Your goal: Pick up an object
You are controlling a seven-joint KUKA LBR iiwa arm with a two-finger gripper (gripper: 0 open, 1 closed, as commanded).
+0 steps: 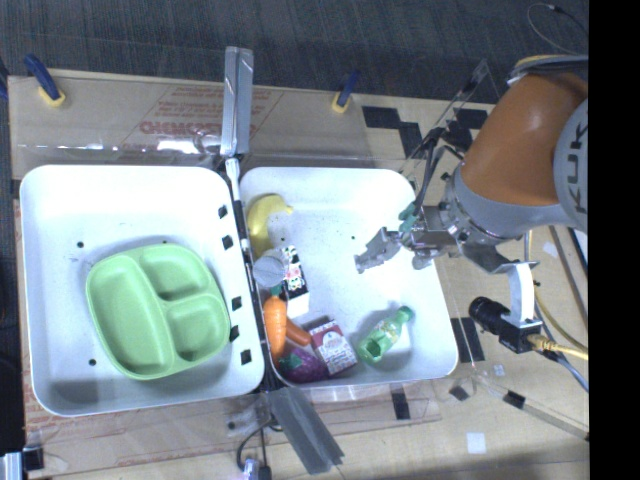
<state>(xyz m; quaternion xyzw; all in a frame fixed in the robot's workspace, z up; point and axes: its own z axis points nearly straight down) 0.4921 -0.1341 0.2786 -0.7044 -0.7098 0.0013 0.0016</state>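
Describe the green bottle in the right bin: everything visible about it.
The green bottle is small, translucent green, plastic-looking, with a lighter cap end pointing up-right. It lies on its side, slanted, on the floor of the right bin near the lower right corner. Nothing appears to touch it; the maroon carton lies just to its left.

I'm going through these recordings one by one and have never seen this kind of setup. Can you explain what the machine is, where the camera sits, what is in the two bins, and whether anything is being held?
One fixed camera looks down at a slant on a bench with two shallow white bins. The grey and orange shape on the right is a robot arm; its gripper hangs above the right bin, over bare floor, with nothing visibly between its fingers. The left bin contains a green divided plate. The right bin has small items gathered along its left and near edges: a yellow banana, an orange carrot, a small red carton and a green bottle. Nothing has been picked up yet.
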